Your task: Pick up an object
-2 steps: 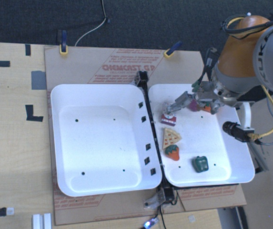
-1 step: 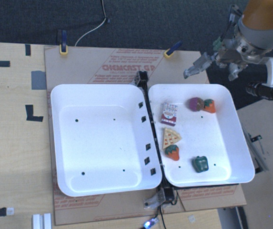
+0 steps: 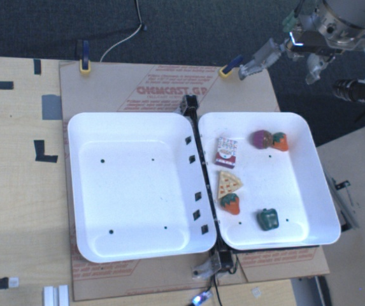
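A tan bench (image 3: 16, 190) under a dark carpeted floor edge carries a cardboard sheet (image 3: 163, 91) with two white bins on it. The gripper (image 3: 284, 43) hangs high at the upper right, well apart from both bins and above the cardboard's far corner; whether it is spread or pressed together I cannot tell, and nothing shows in it. Nearest below it lies the right bin (image 3: 309, 145), which holds all the small objects: a dark red ball (image 3: 262, 138) touching an orange piece (image 3: 279, 141) near the far wall, a red and white packet (image 3: 227, 152) close to the divider, a yellow wedge (image 3: 228, 183) with a lattice pattern just below it, a strawberry (image 3: 232, 203) touching that wedge's near end, and a green pepper (image 3: 268, 219) standing alone toward the near wall. The left bin (image 3: 80, 171) lies farther off. The step in hand looks like the approach, with no pick begun. Next the arm would need to come over one object and descend; the pepper, apart from the others, seems the easiest target, while the touching pairs risk a fouled grasp.
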